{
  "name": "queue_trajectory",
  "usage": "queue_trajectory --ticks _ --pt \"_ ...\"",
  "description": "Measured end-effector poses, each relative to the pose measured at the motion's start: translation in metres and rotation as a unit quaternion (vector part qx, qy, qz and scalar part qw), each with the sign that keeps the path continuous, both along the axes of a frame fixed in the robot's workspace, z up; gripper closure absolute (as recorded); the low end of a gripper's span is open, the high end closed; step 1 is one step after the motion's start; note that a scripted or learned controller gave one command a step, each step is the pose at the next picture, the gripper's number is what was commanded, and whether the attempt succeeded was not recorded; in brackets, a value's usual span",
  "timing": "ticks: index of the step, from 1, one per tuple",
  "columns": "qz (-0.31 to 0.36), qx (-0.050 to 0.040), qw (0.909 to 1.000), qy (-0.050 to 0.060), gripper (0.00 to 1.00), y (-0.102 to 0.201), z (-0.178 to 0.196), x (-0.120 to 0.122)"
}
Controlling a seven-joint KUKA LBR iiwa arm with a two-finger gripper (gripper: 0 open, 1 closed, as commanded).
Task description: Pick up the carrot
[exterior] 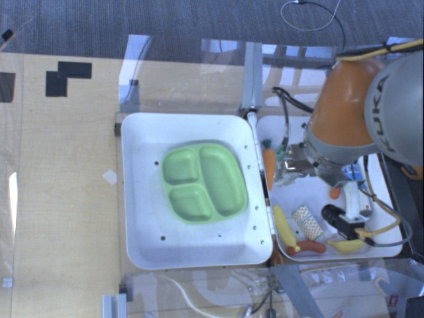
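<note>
The worktop [59, 197] was pale wood under clear panels, with black tape marks near its far-left corner and blue-grey carpet [165, 8] beyond. Two white bins sat side by side. The left bin [142, 237] held one green divided plate [202, 182]. The right bin [387, 247] held one carrot [269, 165] against its left wall, beside the plate's bin. The end effector [289, 165] hung just right of the carrot; whether it was open or shut could not be told.
</note>
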State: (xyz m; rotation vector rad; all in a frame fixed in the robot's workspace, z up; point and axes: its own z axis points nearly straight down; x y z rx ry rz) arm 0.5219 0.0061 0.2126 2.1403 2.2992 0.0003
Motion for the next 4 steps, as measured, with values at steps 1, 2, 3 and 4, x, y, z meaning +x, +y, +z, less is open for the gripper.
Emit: queue_trajectory --ticks 1,2,3,4 --pt "0.164 -0.0007 0.9865 -0.002 1.00 -0.062 0.039 0.001" --pt "0.269 0.0000 0.9631 -0.001 1.00 -0.033 0.000 -0.035" --pt "0.105 -0.0001 0.9945 0.000 1.00 0.015 0.007 -0.035" --pt "0.266 -0.0002 0.9641 -0.001 1.00 -0.028 -0.003 -0.028"
